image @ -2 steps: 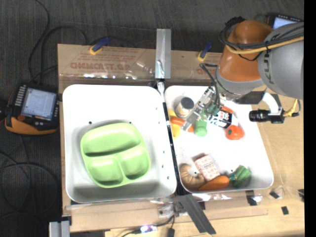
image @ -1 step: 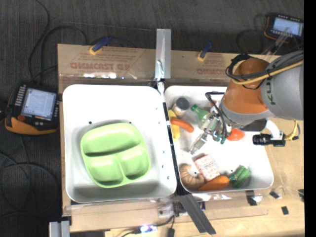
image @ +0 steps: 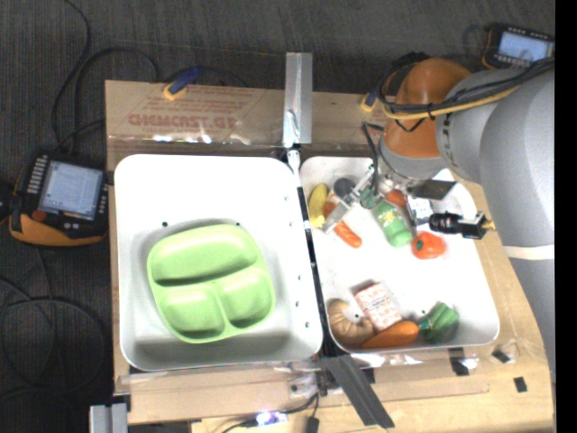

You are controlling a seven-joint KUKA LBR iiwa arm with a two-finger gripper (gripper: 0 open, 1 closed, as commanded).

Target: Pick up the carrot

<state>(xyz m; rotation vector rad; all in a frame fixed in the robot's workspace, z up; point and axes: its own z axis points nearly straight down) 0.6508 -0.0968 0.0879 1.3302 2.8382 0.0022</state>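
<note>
Carrot (image: 347,234) just below-left of fingers (image: 359,190)

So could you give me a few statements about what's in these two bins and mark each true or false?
1. The green divided plate lies in the left bin. True.
2. The carrot lies at the near edge of the right bin. True.
3. The gripper hangs over the left bin. False: it is over the right bin's far end.
4. The banana rests on the plate. False: it lies in the right bin's far left corner.
</note>
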